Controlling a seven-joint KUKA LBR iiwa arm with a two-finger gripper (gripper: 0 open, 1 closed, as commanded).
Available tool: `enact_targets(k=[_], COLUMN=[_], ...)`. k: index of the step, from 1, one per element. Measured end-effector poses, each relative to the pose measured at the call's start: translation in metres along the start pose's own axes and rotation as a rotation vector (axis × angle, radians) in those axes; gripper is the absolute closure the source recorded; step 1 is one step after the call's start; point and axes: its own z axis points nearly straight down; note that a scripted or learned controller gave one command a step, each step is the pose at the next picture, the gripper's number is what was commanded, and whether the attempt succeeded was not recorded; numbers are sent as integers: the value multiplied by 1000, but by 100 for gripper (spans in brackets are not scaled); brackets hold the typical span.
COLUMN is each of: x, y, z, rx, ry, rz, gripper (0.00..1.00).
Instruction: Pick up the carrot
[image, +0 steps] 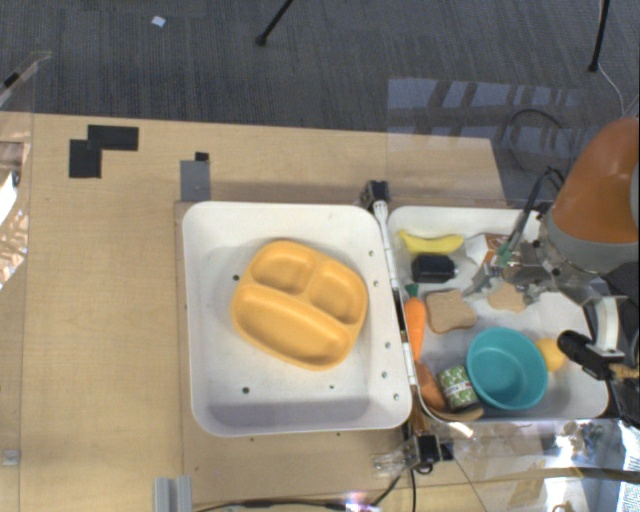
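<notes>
The carrot (414, 327) is a short orange piece lying lengthwise against the left wall of the right bin (590, 400), just left of a slice of bread (450, 312). My gripper (498, 278) hangs over the upper middle of that bin, to the right of and above the carrot, well apart from it. It sits over a second brown bread-like piece (506, 298). The grey arm with its orange band (600, 190) comes in from the right.
The right bin also holds a banana (432, 241), a black item (434, 267), a teal bowl (507, 368), a green can (456, 387) and a yellow item (552, 352). The left bin (215, 400) holds a yellow divided plate (298, 302).
</notes>
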Motion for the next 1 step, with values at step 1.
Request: enact_targets(k=[1], x=[23], y=[9], z=[93], rx=[-8], ry=[-5], rz=[-66], gripper=[0])
